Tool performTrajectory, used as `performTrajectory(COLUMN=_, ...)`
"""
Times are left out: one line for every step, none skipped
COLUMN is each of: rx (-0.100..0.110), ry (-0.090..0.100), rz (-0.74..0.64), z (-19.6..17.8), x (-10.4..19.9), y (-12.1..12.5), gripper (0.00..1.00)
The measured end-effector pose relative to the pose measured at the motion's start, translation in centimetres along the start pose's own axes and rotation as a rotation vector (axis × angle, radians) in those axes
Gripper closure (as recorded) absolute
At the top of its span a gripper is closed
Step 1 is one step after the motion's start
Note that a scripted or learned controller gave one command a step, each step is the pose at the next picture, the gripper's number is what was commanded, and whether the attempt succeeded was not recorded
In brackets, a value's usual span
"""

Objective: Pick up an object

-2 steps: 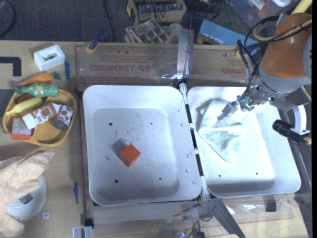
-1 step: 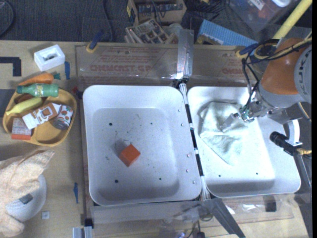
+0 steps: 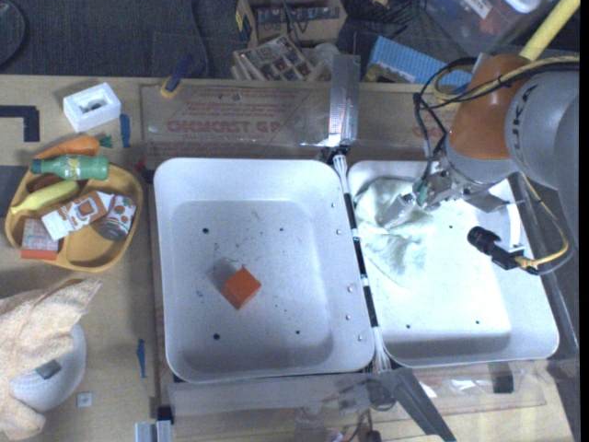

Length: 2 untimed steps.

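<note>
Camera view: jaws' state unclear, gripper point(image 3: 416, 197) low over pale cloth point(image 3: 391, 228) in right bin point(image 3: 479, 330).

Left bin point(image 3: 184, 201): one block point(image 3: 241, 287), near centre. Right bin point(image 3: 525, 334): crumpled cloth point(image 3: 391, 224) at its rear left, gripper point(image 3: 425, 194) above cloth. Bowl point(image 3: 87, 251) left of both bins.

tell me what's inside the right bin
A crumpled pale cloth lies in the right bin, with the tool at its upper edge. Anything beneath the cloth is hidden.
</note>
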<state>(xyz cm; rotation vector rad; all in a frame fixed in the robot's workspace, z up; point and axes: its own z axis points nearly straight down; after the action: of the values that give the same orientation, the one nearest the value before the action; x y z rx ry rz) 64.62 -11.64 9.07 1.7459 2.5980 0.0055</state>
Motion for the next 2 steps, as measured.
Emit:
performTrajectory(rx=0.009, ry=0.010, rz=0.083, z=0.2, x=-3.4, y=1.0, gripper=0.00)
performTrajectory(rx=0.003, ry=0.004, rz=0.080, z=-1.1, x=-3.5, y=1.2, gripper=1.00)
